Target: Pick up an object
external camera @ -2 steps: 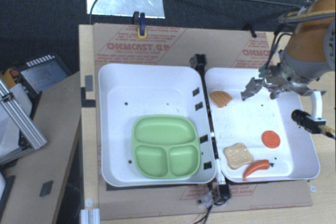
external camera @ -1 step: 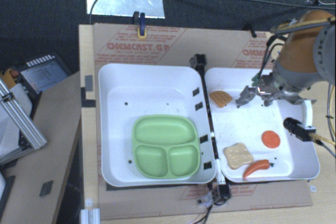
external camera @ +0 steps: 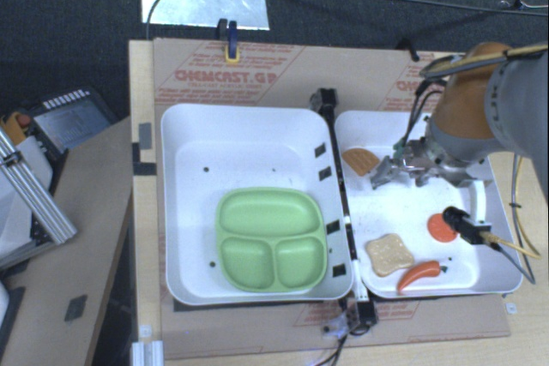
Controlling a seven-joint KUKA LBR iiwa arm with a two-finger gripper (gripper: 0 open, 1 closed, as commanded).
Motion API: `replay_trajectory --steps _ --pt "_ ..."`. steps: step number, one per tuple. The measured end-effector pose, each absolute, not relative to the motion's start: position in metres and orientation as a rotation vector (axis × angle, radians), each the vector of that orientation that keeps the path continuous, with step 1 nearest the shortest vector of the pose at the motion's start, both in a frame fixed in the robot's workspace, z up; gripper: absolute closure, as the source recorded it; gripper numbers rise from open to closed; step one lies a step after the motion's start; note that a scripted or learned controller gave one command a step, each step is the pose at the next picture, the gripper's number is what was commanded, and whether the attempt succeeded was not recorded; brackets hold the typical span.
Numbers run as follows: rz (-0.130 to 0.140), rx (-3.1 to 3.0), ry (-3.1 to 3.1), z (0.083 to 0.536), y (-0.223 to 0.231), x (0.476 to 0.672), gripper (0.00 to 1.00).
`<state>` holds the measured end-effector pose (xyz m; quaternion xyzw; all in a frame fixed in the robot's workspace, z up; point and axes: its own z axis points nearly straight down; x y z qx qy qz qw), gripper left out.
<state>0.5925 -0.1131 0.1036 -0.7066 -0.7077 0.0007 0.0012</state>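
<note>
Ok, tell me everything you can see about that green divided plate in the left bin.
The green plate is pale green and looks like matte plastic. It is a rounded rectangle with three compartments, one long one at the far side and two smaller ones nearer the camera. It lies flat, right side up, on the floor of the left bin, toward its near right corner.

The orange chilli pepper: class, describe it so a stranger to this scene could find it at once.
Start at the right white bin, the one the arm reaches into. Go to its near edge, just past the slice of toast. The orange chilli pepper lies there, long, curved and pointed, unlike the square tan toast and the flat red disc further in.
</note>
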Motion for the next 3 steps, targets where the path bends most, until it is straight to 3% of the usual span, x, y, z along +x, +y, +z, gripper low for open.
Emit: replay_trajectory --steps 1,2,3 --pt "0.0 -2.22 -2.223 0.084 -0.113 0.593 0.0" --pt "-0.002 -2.221 -2.225 0.096 -0.113 0.594 1.0" --pt "-0.004 -2.224 -2.224 0.14 -0.115 0.591 1.0"
